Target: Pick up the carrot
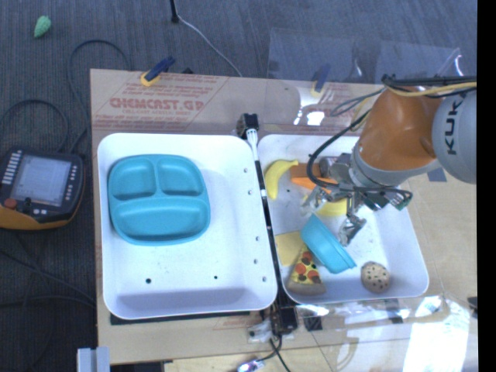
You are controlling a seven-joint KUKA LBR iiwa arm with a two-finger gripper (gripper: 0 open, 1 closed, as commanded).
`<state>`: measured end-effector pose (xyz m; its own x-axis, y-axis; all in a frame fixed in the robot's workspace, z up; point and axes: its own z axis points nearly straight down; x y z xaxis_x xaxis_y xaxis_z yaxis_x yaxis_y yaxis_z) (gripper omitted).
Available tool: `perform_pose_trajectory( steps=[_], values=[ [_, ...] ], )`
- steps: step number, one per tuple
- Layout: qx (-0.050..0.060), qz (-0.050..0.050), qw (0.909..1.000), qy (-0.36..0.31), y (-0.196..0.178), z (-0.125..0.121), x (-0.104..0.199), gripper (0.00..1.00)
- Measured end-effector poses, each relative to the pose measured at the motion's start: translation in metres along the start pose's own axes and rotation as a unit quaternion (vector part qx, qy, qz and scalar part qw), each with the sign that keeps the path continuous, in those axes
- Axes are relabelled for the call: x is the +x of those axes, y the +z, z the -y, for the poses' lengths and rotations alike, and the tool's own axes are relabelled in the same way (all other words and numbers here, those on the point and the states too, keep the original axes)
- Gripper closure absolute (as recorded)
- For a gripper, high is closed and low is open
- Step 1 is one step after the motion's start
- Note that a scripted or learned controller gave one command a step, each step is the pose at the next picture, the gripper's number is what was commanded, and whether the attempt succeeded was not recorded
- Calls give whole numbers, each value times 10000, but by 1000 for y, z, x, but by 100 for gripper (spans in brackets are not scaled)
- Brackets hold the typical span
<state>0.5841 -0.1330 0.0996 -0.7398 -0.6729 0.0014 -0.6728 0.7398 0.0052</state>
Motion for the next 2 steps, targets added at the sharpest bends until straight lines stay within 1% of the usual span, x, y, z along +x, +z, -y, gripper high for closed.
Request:
perform_pose_trajectory(
  steps=[1,2],
  values=[
    [27,52,9988,492,-6,31,-52,0],
    [38,78,9987,507,-16,31,-54,100]
  ],
)
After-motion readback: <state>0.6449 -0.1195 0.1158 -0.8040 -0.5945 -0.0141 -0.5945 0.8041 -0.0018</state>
